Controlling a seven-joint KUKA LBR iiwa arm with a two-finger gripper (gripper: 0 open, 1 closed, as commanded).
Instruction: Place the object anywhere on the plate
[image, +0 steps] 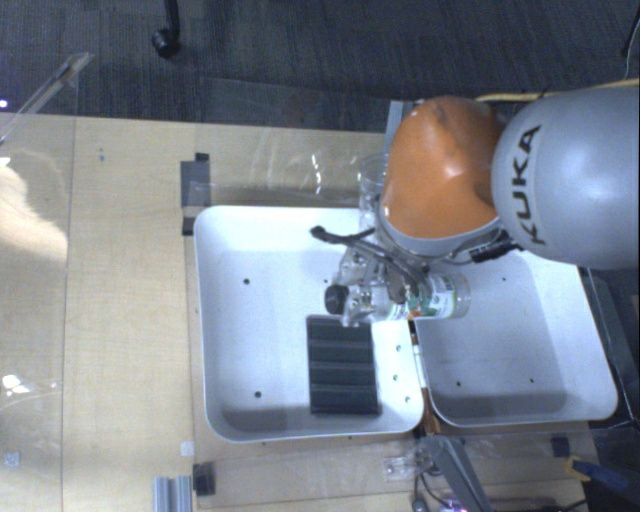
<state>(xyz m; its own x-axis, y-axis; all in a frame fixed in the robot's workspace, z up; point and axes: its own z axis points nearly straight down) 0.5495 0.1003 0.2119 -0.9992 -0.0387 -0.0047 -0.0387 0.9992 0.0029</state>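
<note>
Two white bins (240, 400); the left one holds a black ribbed plate (342, 366).

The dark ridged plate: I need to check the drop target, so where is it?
The dark ridged plate lies in the left bin, near its front right corner, just below the gripper.

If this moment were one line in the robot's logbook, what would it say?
arm: over seam between bins | gripper: above left bin, beside black ridged plate | grasp: unclear | object on plate: not seen
</note>
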